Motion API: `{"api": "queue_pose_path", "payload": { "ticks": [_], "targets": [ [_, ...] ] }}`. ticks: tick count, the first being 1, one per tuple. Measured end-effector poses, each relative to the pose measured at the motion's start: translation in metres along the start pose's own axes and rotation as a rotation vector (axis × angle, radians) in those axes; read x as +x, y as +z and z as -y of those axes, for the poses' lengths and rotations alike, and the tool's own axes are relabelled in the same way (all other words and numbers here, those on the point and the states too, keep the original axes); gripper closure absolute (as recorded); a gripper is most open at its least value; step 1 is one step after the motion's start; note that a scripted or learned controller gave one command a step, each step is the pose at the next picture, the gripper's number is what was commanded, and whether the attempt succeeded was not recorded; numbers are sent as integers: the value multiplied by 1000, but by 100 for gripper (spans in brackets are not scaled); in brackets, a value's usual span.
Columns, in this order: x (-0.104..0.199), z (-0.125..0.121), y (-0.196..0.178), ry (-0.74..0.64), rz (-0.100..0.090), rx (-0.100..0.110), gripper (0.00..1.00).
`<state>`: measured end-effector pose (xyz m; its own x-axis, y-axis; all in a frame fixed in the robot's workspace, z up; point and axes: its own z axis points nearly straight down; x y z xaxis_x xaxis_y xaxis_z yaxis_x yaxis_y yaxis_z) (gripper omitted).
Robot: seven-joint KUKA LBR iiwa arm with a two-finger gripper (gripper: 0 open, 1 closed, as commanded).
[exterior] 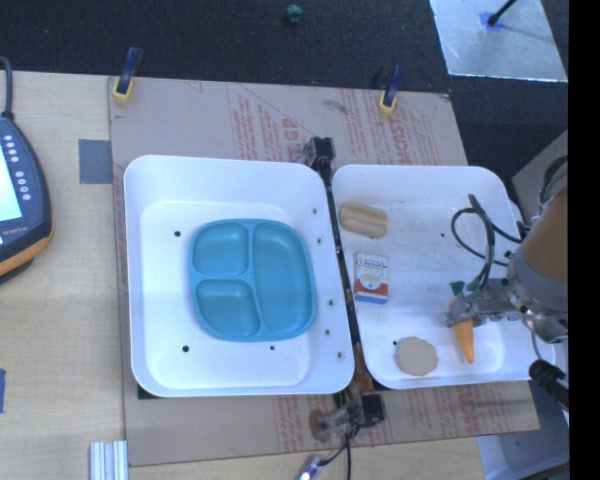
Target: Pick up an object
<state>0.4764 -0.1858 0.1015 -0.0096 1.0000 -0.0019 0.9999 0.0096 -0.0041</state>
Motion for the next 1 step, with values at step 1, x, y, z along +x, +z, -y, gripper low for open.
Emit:
{"api": "queue_pose_path", "payload": {
  "ticks": [1],
  "targets": [
    [72,-33,10,2,-1,-2,100]
  ]
}}
